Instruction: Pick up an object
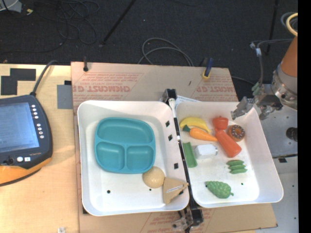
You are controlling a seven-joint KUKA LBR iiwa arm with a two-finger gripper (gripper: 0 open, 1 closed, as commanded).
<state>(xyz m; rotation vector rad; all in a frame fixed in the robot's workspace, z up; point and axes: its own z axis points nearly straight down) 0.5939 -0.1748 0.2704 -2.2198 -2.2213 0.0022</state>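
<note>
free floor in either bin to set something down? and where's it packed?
Left bin: bare strip along the near edge, left of the round bun and below the teal tray. Right bin: bare near-right corner, past the green grapes and pea pods. Crowded: right bin's far half, around banana, carrot and donut.

The right bin's (272,178) upper half is crowded by banana (193,123), carrot (203,134) and doughnut (236,132); bare floor is left between the pea pods (236,166) and the near rim.

Teach pendant (22,132) on wooden bench left (53,193), cardboard sheet (146,84) under bins, black cables (165,50) behind
</note>
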